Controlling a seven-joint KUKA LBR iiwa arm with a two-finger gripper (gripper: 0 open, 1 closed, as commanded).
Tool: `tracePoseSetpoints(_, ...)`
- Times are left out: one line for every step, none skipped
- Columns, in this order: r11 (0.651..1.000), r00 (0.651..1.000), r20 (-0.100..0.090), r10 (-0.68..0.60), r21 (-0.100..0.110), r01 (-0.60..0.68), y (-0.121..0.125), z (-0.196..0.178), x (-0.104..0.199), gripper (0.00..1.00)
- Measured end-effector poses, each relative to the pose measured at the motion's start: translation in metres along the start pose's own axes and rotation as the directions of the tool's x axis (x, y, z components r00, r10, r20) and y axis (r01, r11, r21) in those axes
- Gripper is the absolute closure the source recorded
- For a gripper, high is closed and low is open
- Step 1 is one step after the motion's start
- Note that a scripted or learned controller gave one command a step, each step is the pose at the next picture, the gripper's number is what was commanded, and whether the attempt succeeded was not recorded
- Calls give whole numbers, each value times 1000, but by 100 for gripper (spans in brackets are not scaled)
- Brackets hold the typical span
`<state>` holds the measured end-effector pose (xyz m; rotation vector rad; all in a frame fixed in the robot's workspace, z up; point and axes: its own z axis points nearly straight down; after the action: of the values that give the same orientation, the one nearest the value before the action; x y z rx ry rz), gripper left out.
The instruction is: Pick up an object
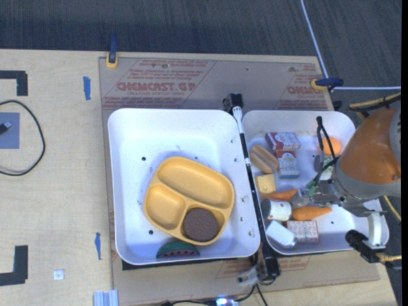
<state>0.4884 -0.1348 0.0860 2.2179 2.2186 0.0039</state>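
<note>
The grey arm's hand (pixel 317 192) hangs low in the right white bin (pixel 344 121); its grip cannot be told. Two orange plastic carrots (pixel 310 213) lie beneath.

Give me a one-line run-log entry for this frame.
phase: reaching | gripper: low in right bin, over carrot | grasp: unconfirmed | left bin: yellow tray holding brown cookie

I see a pale wooden bench (pixel 57 190) carrying a printed cardboard sheet (pixel 191 81), held by a yellow clamp (pixel 112 58) and a blue clamp (pixel 326 81). On it sit two white bins, left bin (pixel 124 190) and right bin (pixel 341 123), touching side by side. A black cable (pixel 29 139) loops on the bench's left part.
</note>
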Motion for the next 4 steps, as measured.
tracePoseSetpoints(1000, 1000, 3, 2, -6, -2, 2, -11, -1, 100)
tracePoseSetpoints(1000, 1000, -2, -1, 3, 1, 29, -99, 99, 100)
tracePoseSetpoints(1000, 1000, -2, -1, 3, 1, 29, -99, 98, 0)
tracePoseSetpoints(1000, 1000, 0, 0, 2, 0, 13, -3, 42, 0)
